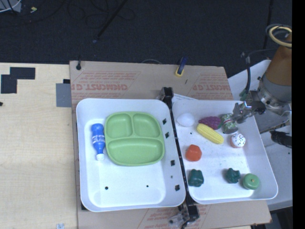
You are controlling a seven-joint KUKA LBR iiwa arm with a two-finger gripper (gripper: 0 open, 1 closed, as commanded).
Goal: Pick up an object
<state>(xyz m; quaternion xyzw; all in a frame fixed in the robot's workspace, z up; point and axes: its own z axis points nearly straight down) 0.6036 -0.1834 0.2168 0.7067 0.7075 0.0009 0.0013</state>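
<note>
The right bin [267, 175] holds several toys: a white egg shape [185, 119], a purple eggplant [210, 122], a yellow corn cob [209, 133], a white ball with red dots [238, 140], an orange-red pepper [193, 152], a dark green pepper [195, 177], a teal piece [232, 175] and a green round piece [250, 181]. My gripper [237, 115] hangs low over the bin's far right part. A small green-and-pink object [228, 124] sits right at its tip, between the eggplant and the dotted ball. Whether the object is gripped is unclear.
The left bin [86, 175] carries a green divided plate [134, 138] and a blue bottle [97, 140] lying beside it. A black divider [175, 147] separates the bins. Cardboard [119, 82] lies under both. Cables and the arm's base crowd the right edge.
</note>
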